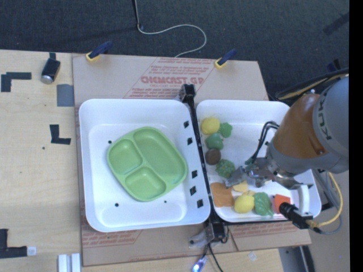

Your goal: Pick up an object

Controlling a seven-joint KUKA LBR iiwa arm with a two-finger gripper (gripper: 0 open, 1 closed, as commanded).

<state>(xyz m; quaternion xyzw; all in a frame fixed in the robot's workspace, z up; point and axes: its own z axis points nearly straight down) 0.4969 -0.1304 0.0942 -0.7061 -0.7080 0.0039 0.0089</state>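
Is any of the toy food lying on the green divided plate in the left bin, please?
No. The green divided plate in the left bin holds nothing, and the toy food lies in the right bin.

Grey arm (334,123), orange band (298,130) (black cable alongside), metal gripper (243,177).

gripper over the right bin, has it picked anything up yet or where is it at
Done: the arm has reached into the right bin, and the gripper sits low among the toy food near the yellow piece. In hand: nothing visibly between the fingers. Left: closing on an object and lifting it. The green tray lies in the left bin.
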